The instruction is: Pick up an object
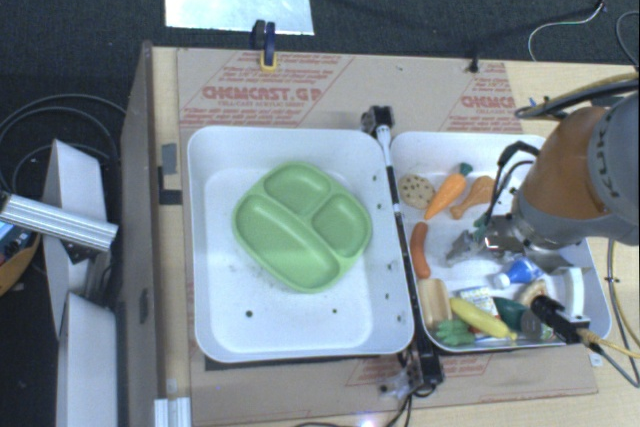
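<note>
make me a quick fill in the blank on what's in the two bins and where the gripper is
1. The green divided plate lies in the ____ bin.
2. The gripper hangs over the ____ bin, beside the red sausage.
3. The carrot lies just right of the round ____, near that bin's far wall.
4. The banana, near the front wall, is ____ in colour.

Missing words: left; right; cookie; yellow

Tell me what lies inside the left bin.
Inside the left bin lies a green divided plate, its compartments bare. Whatever sits under the plate is covered.
</note>
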Available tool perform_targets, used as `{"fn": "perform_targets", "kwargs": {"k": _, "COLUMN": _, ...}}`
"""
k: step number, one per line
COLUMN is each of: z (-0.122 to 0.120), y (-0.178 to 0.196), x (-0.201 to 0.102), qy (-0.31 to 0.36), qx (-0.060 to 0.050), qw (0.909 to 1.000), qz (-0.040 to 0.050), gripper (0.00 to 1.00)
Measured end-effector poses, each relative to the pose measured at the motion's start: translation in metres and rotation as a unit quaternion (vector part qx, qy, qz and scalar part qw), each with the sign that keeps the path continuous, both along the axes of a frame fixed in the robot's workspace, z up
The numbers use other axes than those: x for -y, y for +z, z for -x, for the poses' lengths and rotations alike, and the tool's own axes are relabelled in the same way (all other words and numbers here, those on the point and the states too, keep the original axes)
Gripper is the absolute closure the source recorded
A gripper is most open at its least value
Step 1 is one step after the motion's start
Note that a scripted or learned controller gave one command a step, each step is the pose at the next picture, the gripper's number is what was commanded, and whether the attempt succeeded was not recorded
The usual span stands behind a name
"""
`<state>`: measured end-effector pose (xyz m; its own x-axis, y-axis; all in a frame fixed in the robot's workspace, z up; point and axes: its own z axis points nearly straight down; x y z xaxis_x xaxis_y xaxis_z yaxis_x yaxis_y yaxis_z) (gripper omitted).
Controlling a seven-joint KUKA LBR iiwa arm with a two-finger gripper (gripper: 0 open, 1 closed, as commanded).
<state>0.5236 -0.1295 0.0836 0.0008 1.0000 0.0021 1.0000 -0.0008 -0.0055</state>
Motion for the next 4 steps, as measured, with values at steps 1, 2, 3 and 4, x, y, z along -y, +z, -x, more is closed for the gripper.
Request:
{"fn": "perform_targets", "kwargs": {"k": 1, "z": -0.054, "y": 0.001, "x": 0.002, "qy": 0.003, "qx": 0.006, "qw": 1.0000, "qz": 0.0018, "gripper": 0.00}}
{"fn": "perform_targets", "kwargs": {"k": 2, "z": 0.030, "y": 0.000, "x": 0.042, "qy": -0.003, "qx": 0.001, "qw": 1.0000, "qz": 0.0010, "gripper": 0.00}}
{"fn": "perform_targets", "kwargs": {"k": 3, "z": -0.005, "y": 0.001, "x": -0.020, "qy": 0.006, "qx": 0.004, "qw": 1.0000, "qz": 0.0001, "gripper": 0.00}}
{"fn": "perform_targets", "kwargs": {"k": 4, "z": -0.004, "y": 0.012, "x": -0.015, "qy": 0.003, "qx": 0.005, "qw": 1.0000, "qz": 0.0009, "gripper": 1.00}}
